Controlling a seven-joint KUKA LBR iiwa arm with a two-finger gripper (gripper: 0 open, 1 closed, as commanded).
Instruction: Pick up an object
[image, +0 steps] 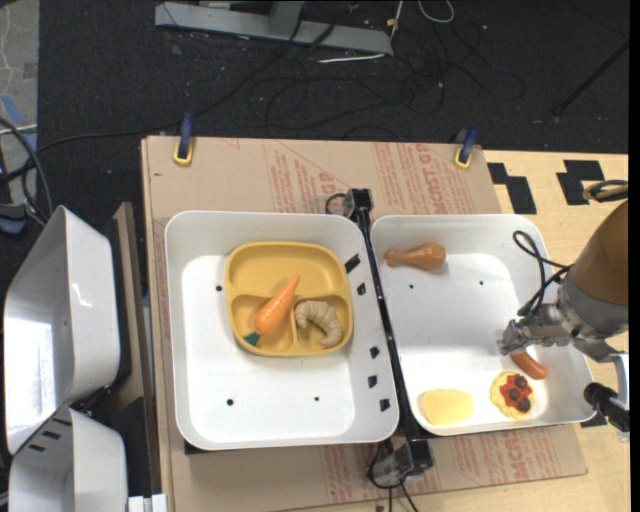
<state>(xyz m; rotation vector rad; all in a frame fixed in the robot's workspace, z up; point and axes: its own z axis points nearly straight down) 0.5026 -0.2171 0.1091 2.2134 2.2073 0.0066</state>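
My gripper (521, 338) hangs low over the right side of the right bin (470, 300); the arm comes in from the right edge. A small red sausage (532, 367) lies on the bin floor just below the gripper, its upper left end at the gripper's tip. I cannot see whether they touch. A small round tart with red and dark topping (515, 394) sits in front of the sausage. A flat yellow disc (445, 405) lies to its left. A brown chicken drumstick (417, 258) rests near the bin's far wall.
The left bin (200, 400) bears a yellow divided plate (285, 262) with an orange carrot (277, 306) and a pale shrimp (320, 318) in its compartments. A black cable (535, 262) loops over the right bin's far right corner. The bins' shared wall runs down the middle.
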